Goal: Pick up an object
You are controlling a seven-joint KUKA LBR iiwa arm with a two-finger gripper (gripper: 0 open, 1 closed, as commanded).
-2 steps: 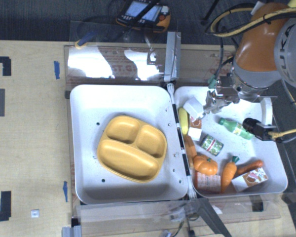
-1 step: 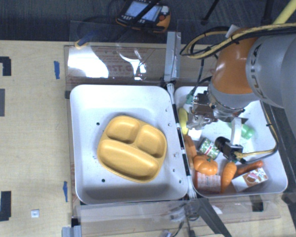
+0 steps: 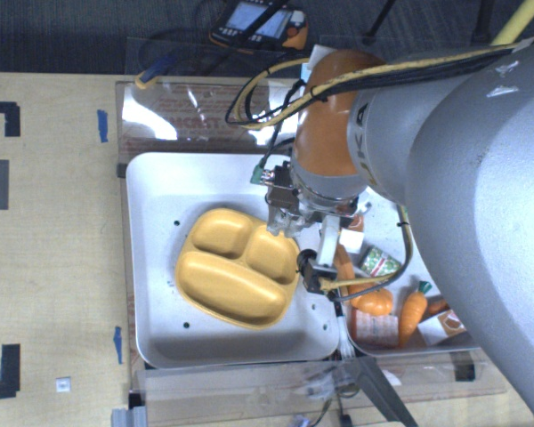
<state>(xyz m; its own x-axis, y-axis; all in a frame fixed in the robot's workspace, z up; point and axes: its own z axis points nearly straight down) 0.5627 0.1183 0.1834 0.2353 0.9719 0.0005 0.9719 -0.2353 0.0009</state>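
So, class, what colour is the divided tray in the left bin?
Yellow tray, best seen in the camera view.

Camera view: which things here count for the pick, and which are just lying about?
For the pick:
- gripper, low at the tray's right edge
- yellow divided tray in the left bin
- carrot, orange ball and packets in the right bin

Lying about:
- handheld pendant beyond the bench
- blue tape marks
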